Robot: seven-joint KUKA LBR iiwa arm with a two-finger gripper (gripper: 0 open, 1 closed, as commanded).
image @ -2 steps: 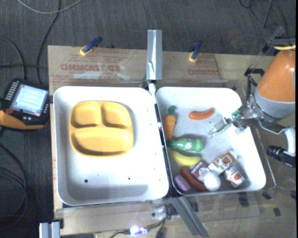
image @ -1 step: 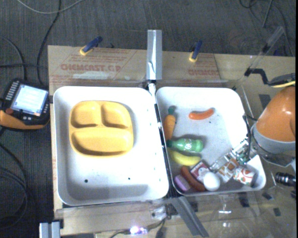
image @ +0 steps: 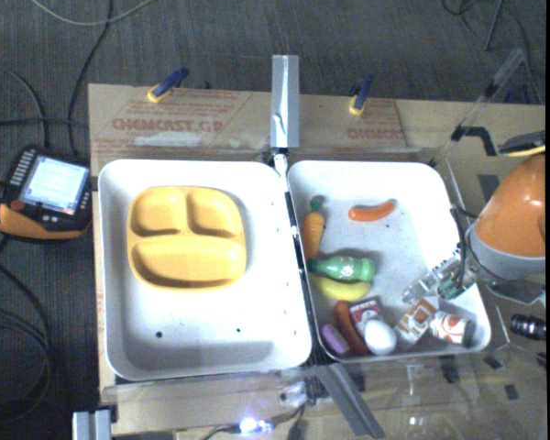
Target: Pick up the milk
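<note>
The milk [image: 416, 322], a small white carton with orange-brown print, lies tilted at the front right of the right bin [image: 412, 174]. A second small white and red carton [image: 453, 327] lies just to its right. My gripper [image: 434, 283] hangs over the bin's right side, just above and behind the milk, under the grey wrist and its orange band [image: 522, 216]. I see nothing held in it.
The right bin also holds a carrot [image: 312, 232], a red sausage [image: 373, 212], a green bottle [image: 346, 268] on a banana [image: 342, 290], a white egg [image: 379, 337] and a purple piece [image: 334, 340]. A yellow divided tray [image: 188, 236] lies in the left bin [image: 202, 337].
</note>
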